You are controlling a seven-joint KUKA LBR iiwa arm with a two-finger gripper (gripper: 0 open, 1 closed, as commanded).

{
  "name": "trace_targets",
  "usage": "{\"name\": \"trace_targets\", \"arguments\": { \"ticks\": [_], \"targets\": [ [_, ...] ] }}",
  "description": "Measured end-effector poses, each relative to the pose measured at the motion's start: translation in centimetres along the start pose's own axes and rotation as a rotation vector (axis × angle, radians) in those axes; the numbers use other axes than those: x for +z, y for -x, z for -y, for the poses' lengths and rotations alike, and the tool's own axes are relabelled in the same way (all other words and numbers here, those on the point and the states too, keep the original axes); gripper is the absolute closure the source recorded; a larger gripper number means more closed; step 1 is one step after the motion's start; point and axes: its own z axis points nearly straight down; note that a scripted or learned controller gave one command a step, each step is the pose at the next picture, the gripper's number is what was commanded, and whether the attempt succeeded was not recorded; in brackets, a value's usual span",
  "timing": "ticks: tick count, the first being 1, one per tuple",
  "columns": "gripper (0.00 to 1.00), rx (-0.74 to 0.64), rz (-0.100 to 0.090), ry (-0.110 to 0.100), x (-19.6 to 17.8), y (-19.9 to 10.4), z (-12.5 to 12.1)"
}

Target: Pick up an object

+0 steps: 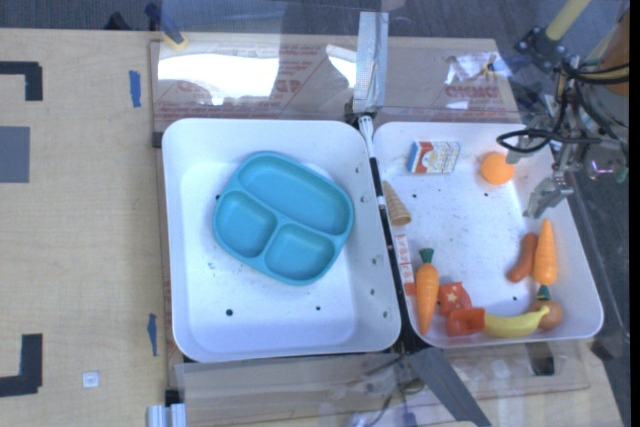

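I see a pale wooden bench carrying two white bins, the left bin [190, 315] holding a blue divided plate [283, 217]. In the right bin [585, 315] the gripper [548, 198] hangs at three o'clock, by the rim; whether it is spread or pinched I cannot tell, and nothing shows in it. An orange ball [496, 168] lies at its ten o'clock, two carrots [537, 253] just below at six. My worry: the ball rolls off on contact, or the touching carrots jam a descent hard against the wall.
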Motion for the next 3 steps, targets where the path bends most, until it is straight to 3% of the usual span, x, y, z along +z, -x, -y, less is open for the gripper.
{"name": "trace_targets", "arguments": {
  "ticks": [1, 2, 3],
  "targets": [
    [0.0, -0.008, 0.004, -0.002, 12.1, -6.8, 3.0],
    [1.0, -0.013, 0.019, -0.006, 10.7, -6.3, 2.8],
    [0.0, -0.013, 0.018, -0.006, 10.8, -6.3, 2.8]
  ]
}}
